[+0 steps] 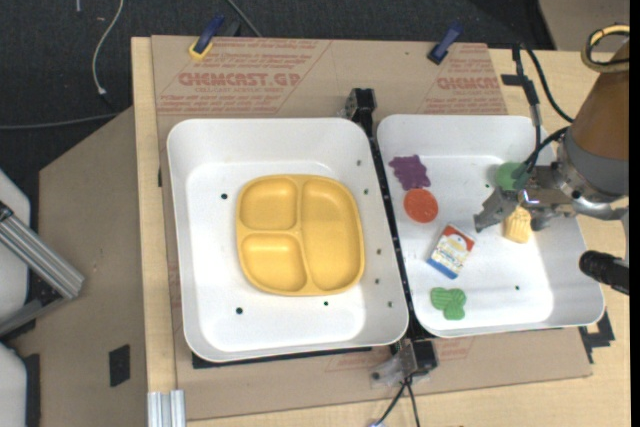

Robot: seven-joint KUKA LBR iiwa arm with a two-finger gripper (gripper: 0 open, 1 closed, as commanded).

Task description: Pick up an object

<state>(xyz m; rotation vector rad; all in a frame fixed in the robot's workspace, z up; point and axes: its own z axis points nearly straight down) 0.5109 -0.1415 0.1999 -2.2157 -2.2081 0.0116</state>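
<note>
In the right-hand shallow white bin (480, 315), toward its right edge, a small pale yellow wedge-shaped block (517, 226) lay on the floor, and the two-finger gripper (507, 210) hung directly over it, its dark fingers spread on either side of the block's upper end; whether they touched it could not be made out, and nothing was lifted between them. Just above the gripper, near the bin's right wall, a green rounded object (509, 176) sat partly hidden by the wrist. Toward the bin's middle lay a small white carton with red and blue print (450, 251), tilted on a diagonal, and near the front edge rested a lumpy green toy (449, 302). Closer to the bin's left wall were an orange-red round piece (421, 206) and, just behind it, a purple knobbly toy (409, 170), the two close together but apart. The grey arm with its orange band (605, 130) reached in from the bench's right edge. In the left-hand shallow white bin (200, 315), a yellow plastic divided plate with three compartments (300, 234) lay flat at the centre. Both bins stood side by side on a brown cardboard sheet (260, 75), held at its back edge by two blue clamps (208, 37).
</note>
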